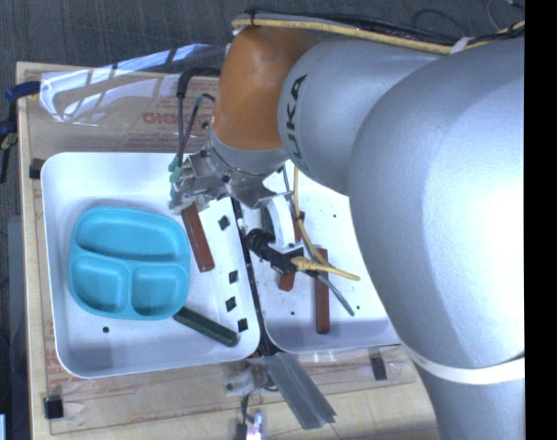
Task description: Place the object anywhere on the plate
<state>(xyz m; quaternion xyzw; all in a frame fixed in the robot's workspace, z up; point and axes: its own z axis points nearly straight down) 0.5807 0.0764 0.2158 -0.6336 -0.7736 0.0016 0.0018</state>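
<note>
1. Camera view puts the tool (191,191) over the left bin (59,181), near that bin's far-right part, with the grey arm (398,154) and its orange band rising behind it to the right.
2. A brown bar (200,239) runs down from directly under the tool, tilted, with its upper end meeting the tool. From this angle I cannot tell whether the tool is clenched on the bar or released.
3. The bar is just to the right of the blue three-compartment plate (123,236) and not over it. The plate lies flat in the left bin, towards its left side, and all its compartments are bare.
4. Judged from this, the task is at most half done. The bar is at the tool but the placement is still to come, and it needs a short move left, then a lowering and a release.
5. The plate's raised rim is the nearest edge to clear. The ridge where the left bin meets the right bin (361,324) is close on the bar's other side.
6. A dark bar (205,326) lies near the plate's lower-right corner, below the likely path.
7. A second brown bar (322,296) lies in the right bin, well apart.
8. The worktop (150,108) beyond the bins plays no part.
</note>
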